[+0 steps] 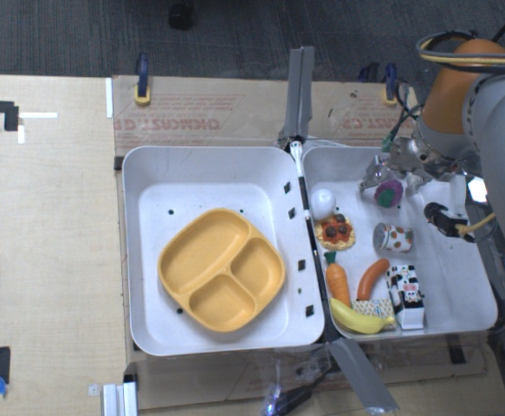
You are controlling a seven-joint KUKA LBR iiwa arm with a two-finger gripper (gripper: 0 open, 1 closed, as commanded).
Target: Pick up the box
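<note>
The box (405, 295) is a small white carton with black patches. It lies in the right bin (460, 319) near the front wall, beside a banana (357, 318). My gripper (385, 178) hangs over the back of the same bin, well behind the box. A purple and green toy (389, 194) sits right under it. The view does not show whether that toy is touched or held.
Between gripper and box lie a small patterned can (393, 237) and a red sausage (372, 276). A white ball (322, 202), a pizza toy (335, 231) and a carrot (338, 284) line the right bin's left side. The left bin (148, 180) holds a yellow divided plate (222, 269).
</note>
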